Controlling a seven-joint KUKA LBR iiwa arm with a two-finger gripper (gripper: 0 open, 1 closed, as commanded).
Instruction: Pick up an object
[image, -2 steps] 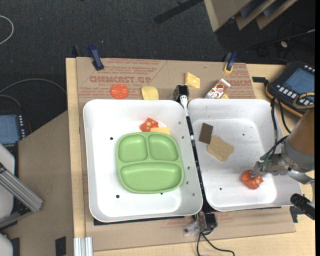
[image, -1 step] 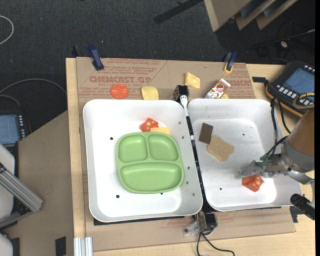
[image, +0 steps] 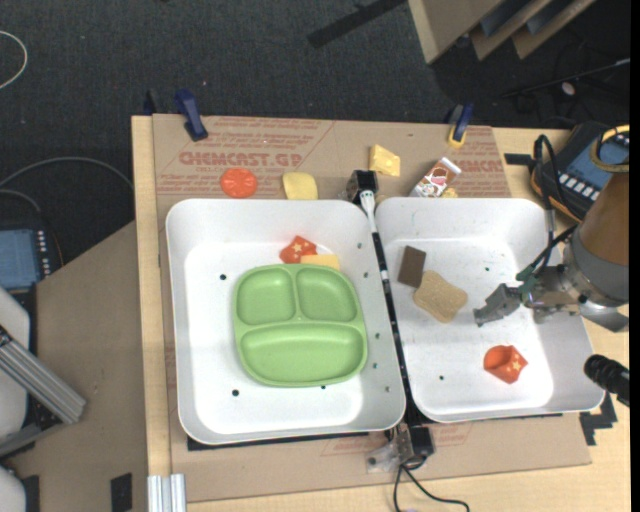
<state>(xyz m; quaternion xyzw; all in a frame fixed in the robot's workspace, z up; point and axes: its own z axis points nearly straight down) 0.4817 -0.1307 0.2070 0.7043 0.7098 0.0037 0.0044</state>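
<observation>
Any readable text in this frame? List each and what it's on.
"CHEMCAST GP": red print on the board behind the bins, repeated in smaller lines that blur out.
Same red print on the board's right end, partly covered, not readable.
Small packet behind the right bin: red and white print, too small to read.
Pendant at far right: button markings, too blurred to read.

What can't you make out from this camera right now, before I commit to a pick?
- Gripper: fingers small and blurred, so their state is unclear.
- Red and yellow pieces: partly behind the green divided plate.
- Arm: cut off at the right edge.
- Snack packet: print too small to read.
</observation>
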